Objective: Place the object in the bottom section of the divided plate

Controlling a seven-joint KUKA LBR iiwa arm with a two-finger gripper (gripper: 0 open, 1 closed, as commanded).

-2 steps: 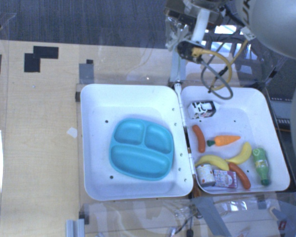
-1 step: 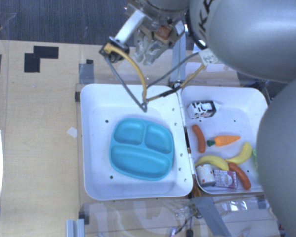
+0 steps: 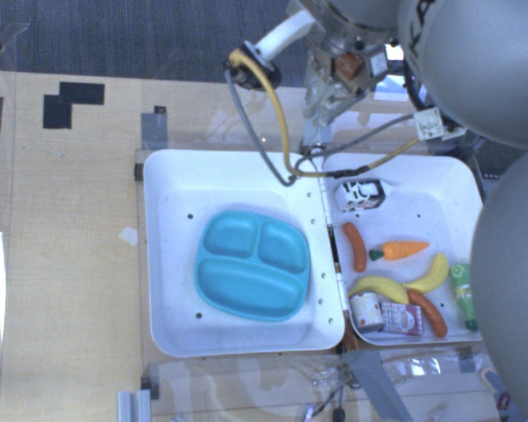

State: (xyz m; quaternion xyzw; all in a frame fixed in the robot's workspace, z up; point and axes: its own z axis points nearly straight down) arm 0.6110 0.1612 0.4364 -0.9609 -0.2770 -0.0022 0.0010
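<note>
**Inspector:** When the bench was viewed, the blue divided plate lay bare in the left bin, its bottom section unfilled. Nothing had been placed.

**Clerk:** And the object?

**Inspector:** Unpicked, I judged; the carrot, bananas and sausages lay in the right bin. The gripper hung above the bins' far edge; jaw state could not be told.

**Clerk:** Any writing?

**Inspector:** Cartons bore print, illegible.

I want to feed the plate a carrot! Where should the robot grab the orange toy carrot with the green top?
Probably at the middle of the orange toy carrot, coming straight down from above. It lies flat and points sideways across the right white bin, so the fingers should close across its narrow body. The red sausage sits close to its green end, so staying mid-body looks safer.
</note>
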